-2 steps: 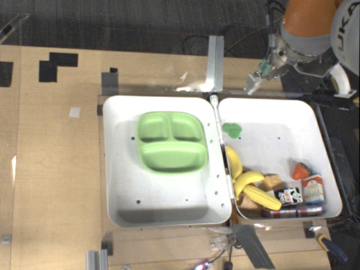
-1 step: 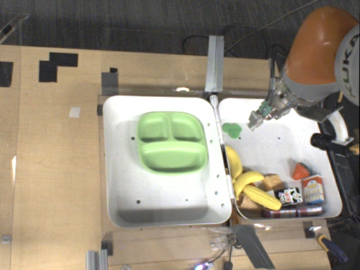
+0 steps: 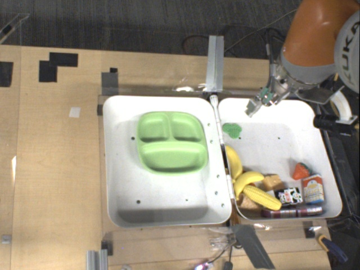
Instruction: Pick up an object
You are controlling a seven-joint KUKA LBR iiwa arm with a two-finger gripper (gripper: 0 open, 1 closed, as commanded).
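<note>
While the grey arm with its orange band [image 3: 320,24] reaches in from the right of the camera view, its hand [image 3: 260,103] hangs over the far rim of the right-hand shallow white bin [image 3: 270,134], above bare bin floor. The pictures do not show whether the hand is released or clenched, and nothing can be seen carried in it.

The candidates for picking lie well apart from the hand, crowded into the near part of that bin: a pair of yellow plastic bananas [image 3: 239,173] against the dividing wall, a yellow toy corn cob [image 3: 261,197] just beside them, a tan bread-like block [image 3: 273,182], a small black-and-white printed box [image 3: 289,196], a red strawberry-shaped toy [image 3: 301,170], a small orange-and-white carton [image 3: 313,189], and a dark tube [image 3: 295,211] along the near wall. A small green leafy piece [image 3: 232,130] sits alone near the divider, closest to the hand.

In the left-hand white bin [image 3: 121,196] a light green divided plastic plate [image 3: 171,141] rests flat.

As I judge it, the task has barely begun: no object is lifted, and approach, descent, closing and raising all remain.
</note>
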